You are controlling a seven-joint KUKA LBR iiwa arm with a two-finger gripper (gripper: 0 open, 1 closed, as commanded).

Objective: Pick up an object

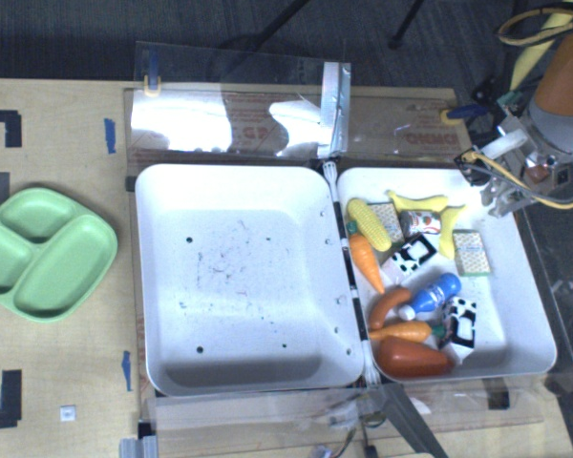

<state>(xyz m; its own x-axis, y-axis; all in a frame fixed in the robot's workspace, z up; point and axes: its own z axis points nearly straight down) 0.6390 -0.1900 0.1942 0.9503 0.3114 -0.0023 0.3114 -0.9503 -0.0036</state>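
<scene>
The right bin (530, 299) holds a heap of toy items. A yellow corn cob (368, 222) lies at its back left, with a yellow banana (426, 203) and a small red and white can (422, 223) beside it. An orange carrot (366, 260) lies along the left wall. A blue bottle (435, 294) sits mid-bin, and a red-brown sausage (415, 357) lies at the front. My gripper (502, 197) hangs over the bin's back right corner, above and to the right of the banana, with nothing seen in it.
The left bin (239, 265) adjoins the right one. A green divided plate (44, 253) rests on the bench at far left. Two black and white tagged blocks (415, 253) (463, 319) and a patterned pad (471, 252) lie among the items. A clear panel (239, 113) stands behind the bins.
</scene>
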